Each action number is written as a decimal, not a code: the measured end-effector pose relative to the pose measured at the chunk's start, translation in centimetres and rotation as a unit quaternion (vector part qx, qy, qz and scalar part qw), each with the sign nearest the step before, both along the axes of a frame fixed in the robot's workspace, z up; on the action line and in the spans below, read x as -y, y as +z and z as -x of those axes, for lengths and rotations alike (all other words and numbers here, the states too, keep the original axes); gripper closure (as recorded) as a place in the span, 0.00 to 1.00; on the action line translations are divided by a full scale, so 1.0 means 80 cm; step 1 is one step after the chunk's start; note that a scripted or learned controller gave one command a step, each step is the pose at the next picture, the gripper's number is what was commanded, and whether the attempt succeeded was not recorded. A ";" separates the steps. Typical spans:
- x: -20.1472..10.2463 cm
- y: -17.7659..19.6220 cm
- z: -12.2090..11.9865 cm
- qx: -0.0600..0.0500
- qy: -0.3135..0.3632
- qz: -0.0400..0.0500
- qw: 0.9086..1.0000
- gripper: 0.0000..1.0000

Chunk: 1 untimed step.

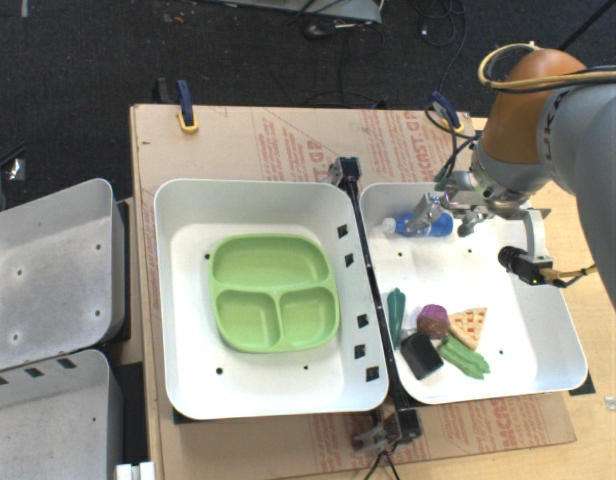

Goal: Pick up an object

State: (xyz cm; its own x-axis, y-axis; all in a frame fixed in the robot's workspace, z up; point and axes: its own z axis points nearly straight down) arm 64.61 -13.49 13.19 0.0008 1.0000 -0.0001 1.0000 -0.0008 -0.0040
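Looking into the right white bin [548, 368], you find the two-finger gripper [443, 213] spread over the small blue plastic object [433, 225], lying crosswise at its far-left corner.

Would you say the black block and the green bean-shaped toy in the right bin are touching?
Touching. The camera view shows the black block lying against the left end of the green bean-shaped toy, with no white bin floor between them.
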 end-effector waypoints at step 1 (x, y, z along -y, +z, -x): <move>-0.001 -0.053 0.001 0.000 0.000 0.000 1.000 0.00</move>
State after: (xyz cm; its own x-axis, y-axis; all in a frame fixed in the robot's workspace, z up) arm 64.52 -13.42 8.96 0.0006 1.0000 0.0000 1.0000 -0.0006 -0.0038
